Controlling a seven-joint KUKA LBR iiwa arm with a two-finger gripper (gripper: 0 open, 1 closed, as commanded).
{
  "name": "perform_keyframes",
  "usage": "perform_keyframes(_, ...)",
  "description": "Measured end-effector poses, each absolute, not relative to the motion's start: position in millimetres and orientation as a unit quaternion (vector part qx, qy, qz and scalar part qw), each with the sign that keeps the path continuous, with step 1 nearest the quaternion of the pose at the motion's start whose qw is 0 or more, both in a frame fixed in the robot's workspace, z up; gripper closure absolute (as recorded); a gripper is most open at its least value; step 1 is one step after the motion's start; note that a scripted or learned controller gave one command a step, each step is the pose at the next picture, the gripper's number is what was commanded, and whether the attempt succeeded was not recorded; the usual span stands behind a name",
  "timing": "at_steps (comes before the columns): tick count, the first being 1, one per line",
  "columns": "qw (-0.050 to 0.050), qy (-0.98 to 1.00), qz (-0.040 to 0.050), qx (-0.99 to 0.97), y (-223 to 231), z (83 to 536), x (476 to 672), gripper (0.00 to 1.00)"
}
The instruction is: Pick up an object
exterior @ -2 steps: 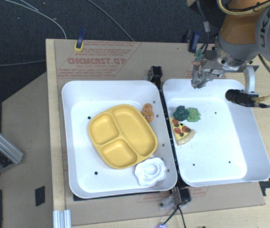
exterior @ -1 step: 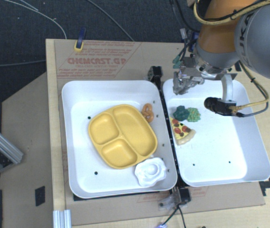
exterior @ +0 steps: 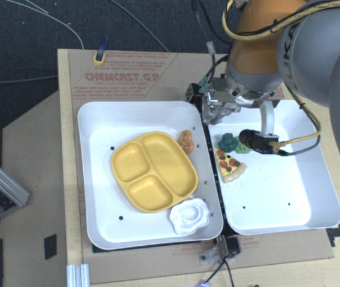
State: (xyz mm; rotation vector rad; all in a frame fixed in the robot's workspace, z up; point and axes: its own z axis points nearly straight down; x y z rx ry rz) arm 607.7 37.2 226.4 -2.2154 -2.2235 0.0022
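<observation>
What seems a green toy broccoli [exterior: 226,141] is seen in the right bin [exterior: 290,190], just beside a pizza slice [exterior: 230,167]. The gripper [exterior: 213,107] is poised near it, and whether it is open or closed cannot be told.

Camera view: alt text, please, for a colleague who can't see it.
The pincer hangs over the far end where two white bins meet. Left bin: yellow divided plate, pretzel, white lump. Right bin: green toy and pizza slice.
</observation>
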Motion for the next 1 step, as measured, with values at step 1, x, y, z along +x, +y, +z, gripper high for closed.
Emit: perform_keyframes(1, 0.002, -0.709, 0.0002, -0.705, 84.8, 235.1, 589.4, 1.0)
